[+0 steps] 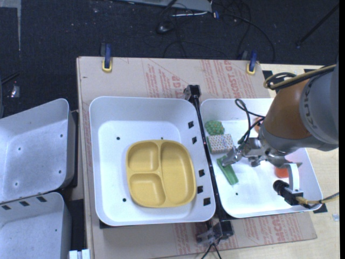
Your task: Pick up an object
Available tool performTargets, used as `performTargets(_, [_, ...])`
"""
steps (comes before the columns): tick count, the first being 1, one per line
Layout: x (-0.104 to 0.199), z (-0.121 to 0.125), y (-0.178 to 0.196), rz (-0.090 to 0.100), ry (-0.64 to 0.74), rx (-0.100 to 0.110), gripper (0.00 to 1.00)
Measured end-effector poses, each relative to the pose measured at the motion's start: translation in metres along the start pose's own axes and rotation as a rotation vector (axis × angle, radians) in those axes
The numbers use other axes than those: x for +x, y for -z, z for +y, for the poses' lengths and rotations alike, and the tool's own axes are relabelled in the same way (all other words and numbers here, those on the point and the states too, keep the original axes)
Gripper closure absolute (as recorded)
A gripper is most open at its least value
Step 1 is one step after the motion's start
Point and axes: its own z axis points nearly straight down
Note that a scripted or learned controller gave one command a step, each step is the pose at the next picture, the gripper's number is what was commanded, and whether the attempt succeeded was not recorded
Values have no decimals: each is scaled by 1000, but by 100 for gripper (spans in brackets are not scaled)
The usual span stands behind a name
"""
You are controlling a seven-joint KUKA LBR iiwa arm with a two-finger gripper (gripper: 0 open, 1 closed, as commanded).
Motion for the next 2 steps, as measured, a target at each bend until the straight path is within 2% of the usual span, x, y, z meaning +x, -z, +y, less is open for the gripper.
performTargets(1, [0,1,11,0,-1,-3,100])
performTargets(2, [-1,5,74,-1,3,-3,100])
